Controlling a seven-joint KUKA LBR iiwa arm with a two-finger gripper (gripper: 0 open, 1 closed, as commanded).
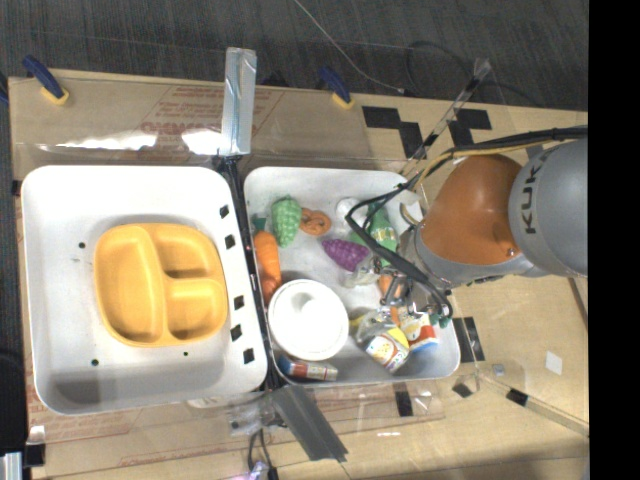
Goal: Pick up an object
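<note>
The left bin (60,298) holds a yellow tray (160,280) with three compartments, lying flat near its middle. In the right bin (300,180) the small things lie crowded: an orange carrot (267,258) along the left wall, a green toy (286,219) beside it, a purple grape bunch (346,253) near the middle, a white bowl (308,318) toward the front, and a small heap of coloured items (395,346) at the front right corner. The arm (480,218) reaches in from the right, and the hand (400,303) hangs low over that heap, among cables. Whether it is spread or closed cannot be told, nor whether it touches anything. By my reading the pick is not yet done: every object looks to be resting in the bin, so grasp and lift remain.
</note>
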